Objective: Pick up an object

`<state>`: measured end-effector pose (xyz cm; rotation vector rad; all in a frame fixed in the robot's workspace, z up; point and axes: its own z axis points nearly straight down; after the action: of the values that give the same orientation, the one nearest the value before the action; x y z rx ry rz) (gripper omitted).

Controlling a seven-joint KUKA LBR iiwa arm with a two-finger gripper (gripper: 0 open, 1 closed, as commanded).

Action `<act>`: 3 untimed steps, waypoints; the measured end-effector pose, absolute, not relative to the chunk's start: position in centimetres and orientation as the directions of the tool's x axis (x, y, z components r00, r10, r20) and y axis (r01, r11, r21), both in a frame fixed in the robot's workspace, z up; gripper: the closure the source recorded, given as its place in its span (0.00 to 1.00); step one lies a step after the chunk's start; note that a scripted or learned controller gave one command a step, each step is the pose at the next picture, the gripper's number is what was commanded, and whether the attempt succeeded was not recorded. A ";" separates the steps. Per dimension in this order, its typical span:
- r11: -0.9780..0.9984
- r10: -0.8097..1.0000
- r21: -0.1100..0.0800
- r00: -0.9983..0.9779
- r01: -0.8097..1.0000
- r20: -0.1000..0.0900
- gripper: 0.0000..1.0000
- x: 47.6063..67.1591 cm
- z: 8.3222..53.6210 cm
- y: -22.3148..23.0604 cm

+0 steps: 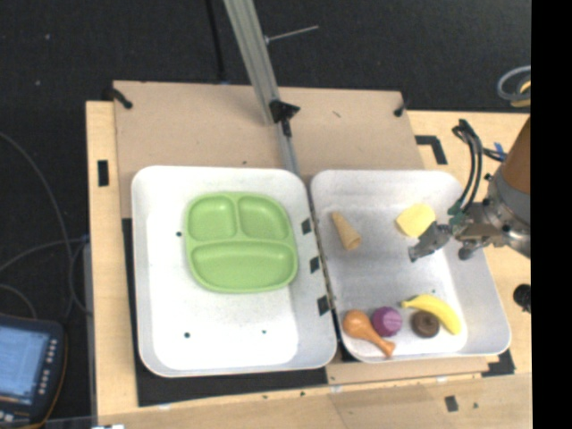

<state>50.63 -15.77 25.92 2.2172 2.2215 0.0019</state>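
The gripper (436, 241) hangs over the right bin (375, 195), just below and to the right of a yellow block (416, 220) that lies in the upper right part of that bin. Whether the gripper is released or clenched cannot be told from this view, and nothing shows in its grasp.

The yellow block is the nearest candidate. It looks light and stiff, probably foam or plastic, with flat faces that ought to give a sure hold if it is taken across its short sides.

The other pieces look like toy food: a tan cone (347, 230) near the bin's left wall, and along the bottom edge an orange pear-shaped piece (366, 327), a purple ball (387, 320), a brown round piece (425, 324) and a banana (435, 311). These are smooth and rounded, so they would likely slip, and they crowd together, some touching.

The bin's middle is bare and gives room to descend. The right wall lies close under the wrist. The left bin (161, 329) carries a green divided plate (241, 242).
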 end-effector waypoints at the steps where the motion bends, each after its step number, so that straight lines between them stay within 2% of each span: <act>1: 0.000 1.000 0.003 0.000 1.000 -0.001 0.00 50.6 25.9 -15.8; 2: -0.001 1.000 -0.002 0.001 1.000 -0.001 0.00 50.7 21.2 -16.8; 3: -0.001 1.000 -0.004 0.001 1.000 0.001 0.00 50.3 16.0 -15.8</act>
<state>50.30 -15.83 15.97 2.2245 2.2228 -0.0036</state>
